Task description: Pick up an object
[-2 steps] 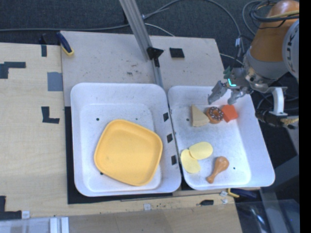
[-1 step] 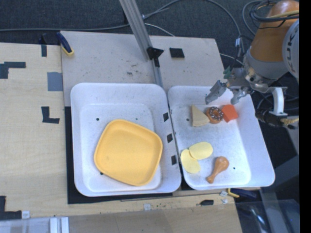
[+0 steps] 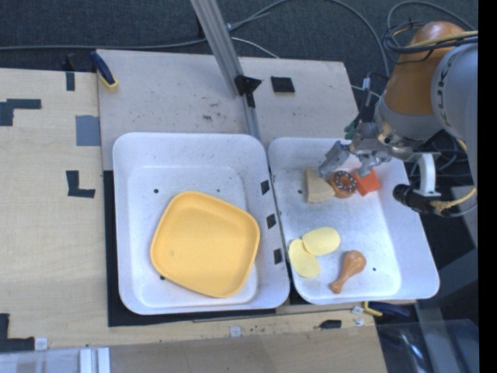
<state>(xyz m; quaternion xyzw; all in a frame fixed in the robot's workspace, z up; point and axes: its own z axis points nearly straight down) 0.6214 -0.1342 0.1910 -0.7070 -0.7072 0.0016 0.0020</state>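
Smooth square yellow plate [image 3: 205, 243] in L bin [image 3: 128, 208]; glossy drumstick [image 3: 347, 270] R.

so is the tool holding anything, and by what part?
Cannot tell. The tool sits low over the donut, orange block and cheese wedge, but no hold is visible.

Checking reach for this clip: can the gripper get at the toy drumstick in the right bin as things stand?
Probably yes. The drumstick lies alone near the right bin's front edge, apart from the yellow slices, with nothing over it; the gripper hovers at the bin's far end.
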